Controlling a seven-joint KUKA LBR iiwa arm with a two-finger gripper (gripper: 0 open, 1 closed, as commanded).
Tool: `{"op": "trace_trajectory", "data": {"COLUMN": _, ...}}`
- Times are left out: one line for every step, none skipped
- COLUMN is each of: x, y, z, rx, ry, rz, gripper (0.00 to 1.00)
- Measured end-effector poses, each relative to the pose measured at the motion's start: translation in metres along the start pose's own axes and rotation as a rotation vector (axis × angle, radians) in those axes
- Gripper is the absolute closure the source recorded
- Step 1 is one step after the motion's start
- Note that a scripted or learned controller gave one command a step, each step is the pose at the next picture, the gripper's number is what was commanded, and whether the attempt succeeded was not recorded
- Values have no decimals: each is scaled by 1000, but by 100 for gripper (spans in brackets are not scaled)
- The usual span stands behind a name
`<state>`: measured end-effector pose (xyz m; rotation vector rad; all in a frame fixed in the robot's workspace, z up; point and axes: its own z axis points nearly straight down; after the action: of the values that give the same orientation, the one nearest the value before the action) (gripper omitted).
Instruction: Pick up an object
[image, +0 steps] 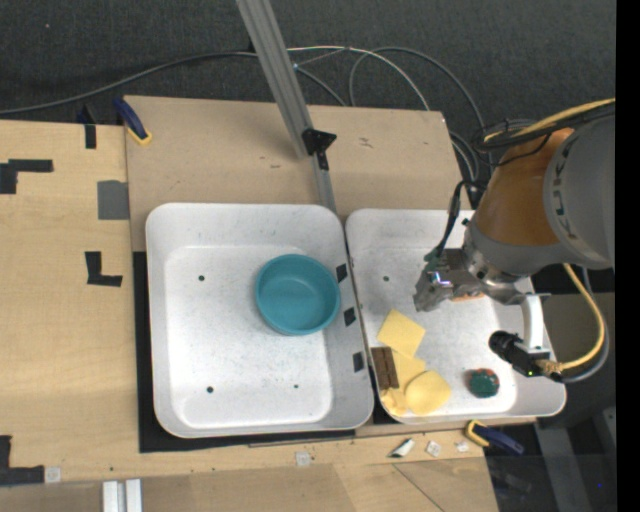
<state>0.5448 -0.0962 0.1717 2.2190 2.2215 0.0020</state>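
Observation:
My gripper (432, 293) hangs over the middle of the right bin (390, 240), just above and to the right of a flat yellow square piece (401, 332). A rounder yellow piece (426, 392) lies near the bin's front edge, with a brown block (385, 368) to its left. A small dark green round object (484, 382) sits at the front right. A teal bowl (296, 293) stands in the left bin (190, 330). I see nothing between the fingers.
A grey metal pole (290, 100) slants down from the top to the gap between the bins. Cables (400, 70) trail across the dark floor behind the bench. A black part of the arm (515, 352) overhangs the right bin's right side.

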Motion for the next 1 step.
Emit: {"op": "trace_trajectory", "data": {"x": 3, "y": 2, "z": -42, "rx": -1, "ry": 0, "rz": -1, "gripper": 100}}
